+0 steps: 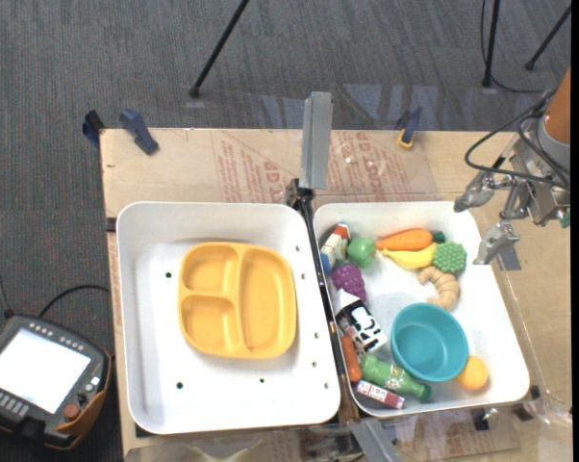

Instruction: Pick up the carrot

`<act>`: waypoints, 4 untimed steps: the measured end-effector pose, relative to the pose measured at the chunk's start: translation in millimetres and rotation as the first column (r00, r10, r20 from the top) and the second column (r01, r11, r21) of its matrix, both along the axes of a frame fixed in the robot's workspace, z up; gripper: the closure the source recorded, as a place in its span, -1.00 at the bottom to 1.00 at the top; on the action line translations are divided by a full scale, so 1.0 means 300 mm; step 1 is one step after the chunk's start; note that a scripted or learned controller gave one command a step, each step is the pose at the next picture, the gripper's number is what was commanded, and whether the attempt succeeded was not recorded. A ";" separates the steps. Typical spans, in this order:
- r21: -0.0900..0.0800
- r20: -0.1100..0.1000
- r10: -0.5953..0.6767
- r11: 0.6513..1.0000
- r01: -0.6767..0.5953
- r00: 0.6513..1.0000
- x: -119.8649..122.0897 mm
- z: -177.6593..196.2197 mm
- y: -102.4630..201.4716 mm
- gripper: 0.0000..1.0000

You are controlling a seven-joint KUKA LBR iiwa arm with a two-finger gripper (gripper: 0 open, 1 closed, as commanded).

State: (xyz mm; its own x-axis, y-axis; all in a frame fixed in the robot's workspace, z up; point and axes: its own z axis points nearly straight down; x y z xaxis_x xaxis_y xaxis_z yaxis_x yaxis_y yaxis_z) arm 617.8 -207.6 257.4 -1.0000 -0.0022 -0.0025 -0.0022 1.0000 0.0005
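Observation:
The carrot (405,240), orange with a green end, lies near the back of the right bin (514,327), just above a yellow banana (411,256). My gripper (485,219) hangs over the bin's back right corner, to the right of the carrot and apart from it. Its two fingers are spread open with nothing between them.
The right bin also holds a teal bowl (429,342), a green bumpy ball (450,257), purple grapes (347,280), a green pear (362,250), an orange fruit (473,373) and several bottles. In the left bin (145,258) sits a yellow divided plate (239,298). A tablet (35,373) lies at bottom left.

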 end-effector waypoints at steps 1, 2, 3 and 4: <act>-0.002 0.007 -0.054 0.999 0.054 0.999 0.085 -0.451 0.044 -1.00; 0.001 -0.003 -0.309 0.951 0.309 0.951 -0.034 -0.567 0.076 -1.00; 0.001 -0.001 -0.457 0.890 0.457 0.890 0.010 -0.564 0.156 -1.00; 0.002 0.000 -0.574 0.819 0.574 0.819 0.018 -0.563 0.176 -1.00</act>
